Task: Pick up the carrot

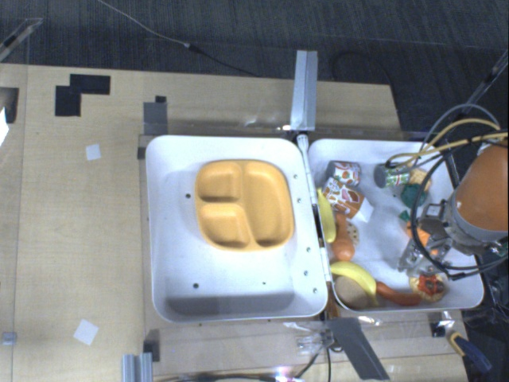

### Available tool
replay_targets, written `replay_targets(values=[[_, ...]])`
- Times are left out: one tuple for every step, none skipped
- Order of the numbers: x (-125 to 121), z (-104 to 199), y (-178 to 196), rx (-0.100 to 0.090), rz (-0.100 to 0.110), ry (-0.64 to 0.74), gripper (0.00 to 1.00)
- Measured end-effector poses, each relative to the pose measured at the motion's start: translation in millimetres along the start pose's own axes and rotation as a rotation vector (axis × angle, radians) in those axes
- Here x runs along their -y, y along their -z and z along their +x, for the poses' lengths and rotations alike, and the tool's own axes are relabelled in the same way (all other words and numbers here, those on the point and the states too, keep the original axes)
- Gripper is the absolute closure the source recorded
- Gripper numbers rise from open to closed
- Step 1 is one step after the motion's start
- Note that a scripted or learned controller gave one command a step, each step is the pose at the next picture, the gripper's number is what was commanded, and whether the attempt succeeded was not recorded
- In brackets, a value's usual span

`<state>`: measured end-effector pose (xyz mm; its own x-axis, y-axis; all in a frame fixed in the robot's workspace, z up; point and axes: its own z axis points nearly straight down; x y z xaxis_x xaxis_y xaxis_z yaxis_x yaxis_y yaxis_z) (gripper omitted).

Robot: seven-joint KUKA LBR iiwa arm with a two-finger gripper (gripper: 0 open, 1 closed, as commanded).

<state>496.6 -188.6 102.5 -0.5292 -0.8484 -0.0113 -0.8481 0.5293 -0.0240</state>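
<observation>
The carrot (343, 243), an orange tapered piece, lies in the right bin (374, 156) close to its left wall, between a patterned packet (343, 186) and a banana (355, 276). My gripper (419, 255) hangs low over the right part of this bin, well to the right of the carrot and apart from it. A small orange bit (414, 231) shows at the gripper's left side; what it is cannot be made out. The wrist and cables hide the bin floor beneath the gripper.
A long red-orange piece (395, 294) and a small red patterned item (430, 286) lie along the right bin's front wall. A green can (398, 177) sits at its back. The left bin (171, 237) holds a yellow compartment plate (242, 204).
</observation>
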Motion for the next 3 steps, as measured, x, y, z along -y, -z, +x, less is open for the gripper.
replay_targets(values=[[29, -32, -14, -0.005, -0.017, 0.344, 1.00], [1, 10, -12, -0.001, -0.008, 0.758, 1.00], [0, 10, -14, -0.001, -0.013, 0.757, 0.00]])
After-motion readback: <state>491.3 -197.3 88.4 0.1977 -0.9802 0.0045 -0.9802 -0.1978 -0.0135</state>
